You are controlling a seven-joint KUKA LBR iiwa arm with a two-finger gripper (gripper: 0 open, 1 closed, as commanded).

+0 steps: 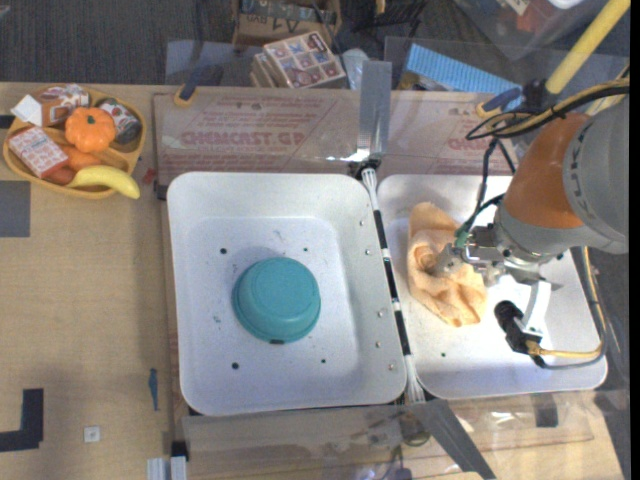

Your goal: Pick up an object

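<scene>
The arm is reaching in from the right over the right bin (570, 368), its orange band bending above the wrist, and the gripper (447, 258) is hovering low over a crumpled peach-coloured cloth (445, 278) that is lying in the left part of that bin, close to the divide between the two bins. The tip of the tool is sitting right against the cloth's upper folds, touching them as far as I can judge; from where I am standing I cannot tell how the gripper is set, nor whether any fabric is caught in it.

The cloth is looking soft and light, bunched into ridges rather than lying flat. It is going to sag and drape once lifted, so a pinch on a raised fold near the middle of the heap seems the sensible hold; a thin edge would likely slip free. Nothing about it is fragile, though it could snag or trail along the bin floor.

In the left bin (200, 218) a teal bowl (277, 299) is sitting upside down, well apart from the arm. Off on the desk (80, 318) to the far left, a yellow dish of toy food (70, 143) is resting — an orange pumpkin and a banana among it.
</scene>
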